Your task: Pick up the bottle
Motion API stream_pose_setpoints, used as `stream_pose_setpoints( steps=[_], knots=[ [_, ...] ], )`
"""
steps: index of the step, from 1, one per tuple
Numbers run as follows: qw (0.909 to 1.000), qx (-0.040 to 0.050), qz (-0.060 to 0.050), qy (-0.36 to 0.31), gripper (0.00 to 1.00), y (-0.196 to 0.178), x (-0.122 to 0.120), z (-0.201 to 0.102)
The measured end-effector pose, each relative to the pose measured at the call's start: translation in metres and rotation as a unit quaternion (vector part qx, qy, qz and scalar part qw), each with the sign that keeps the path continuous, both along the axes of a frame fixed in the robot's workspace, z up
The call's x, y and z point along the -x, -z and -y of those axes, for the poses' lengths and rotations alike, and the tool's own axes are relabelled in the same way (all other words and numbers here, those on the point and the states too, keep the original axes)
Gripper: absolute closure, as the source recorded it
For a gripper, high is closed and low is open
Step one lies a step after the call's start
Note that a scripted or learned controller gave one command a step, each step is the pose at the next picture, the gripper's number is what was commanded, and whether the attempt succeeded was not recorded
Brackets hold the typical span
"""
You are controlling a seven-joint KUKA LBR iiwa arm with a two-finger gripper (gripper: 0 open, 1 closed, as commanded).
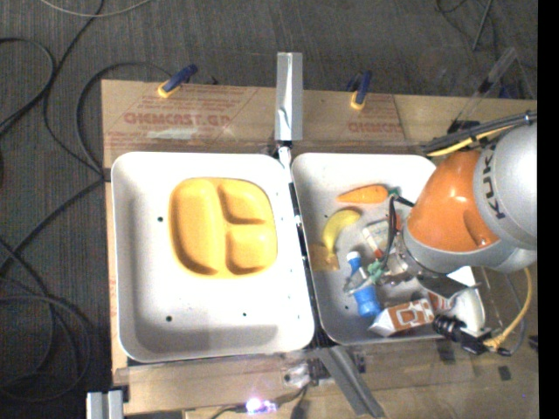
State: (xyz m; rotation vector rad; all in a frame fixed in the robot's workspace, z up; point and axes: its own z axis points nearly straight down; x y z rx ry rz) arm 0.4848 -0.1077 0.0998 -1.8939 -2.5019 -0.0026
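The bottle (361, 291) is small and blue with a white cap, and it lies in the right bin (307, 201) near the bin's middle front. My gripper (382, 253) is low in that bin, just to the right of the bottle's capped end and very close to it. The orange band and grey wrist of the arm (454, 221) cover the bin's right half and hide what is beneath.
An orange carrot (362, 194) and a yellow banana (337, 226) lie behind the bottle. A brown and white carton (400, 318) lies at the front of the right bin. The left bin (140, 312) holds a yellow divided tray (224, 225).
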Motion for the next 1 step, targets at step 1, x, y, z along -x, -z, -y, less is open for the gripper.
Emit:
stream_pose_setpoints(
  steps=[1],
  knots=[
    [0.9984,0.0020,-0.001,-0.056,1.00,-0.1264,0.0000,-0.0573]
  ],
)
